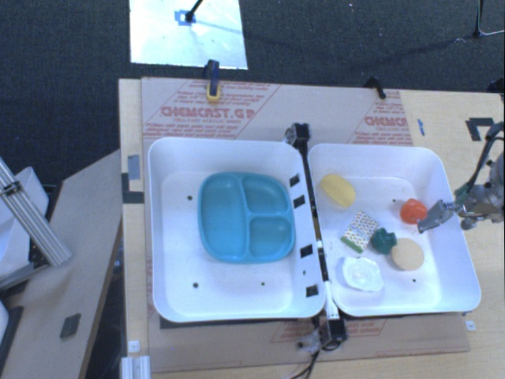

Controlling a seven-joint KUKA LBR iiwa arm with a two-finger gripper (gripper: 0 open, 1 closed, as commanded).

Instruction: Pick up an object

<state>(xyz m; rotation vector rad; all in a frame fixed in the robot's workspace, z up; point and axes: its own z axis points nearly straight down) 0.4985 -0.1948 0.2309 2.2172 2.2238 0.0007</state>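
Observation:
The right bin (442, 164) holds several small objects. A yellow lump (338, 189) lies at its back left and a red-orange piece (413, 210) sits towards the right. A green-and-white checkered block (360, 231), a dark teal piece (383, 240), a tan disc (407, 254) and a white round lid (362, 274) are clustered at the front. My gripper (447, 219) reaches in over the bin's right rim, just right of the red-orange piece and above the tan disc. Nothing visible is held in it.
The left bin (170, 212) holds a blue divided plate (245, 216). A black-clipped divider (309, 219) runs between the bins. A cardboard sheet (237, 109) lies under both. An aluminium rail (31, 219) sits at the far left.

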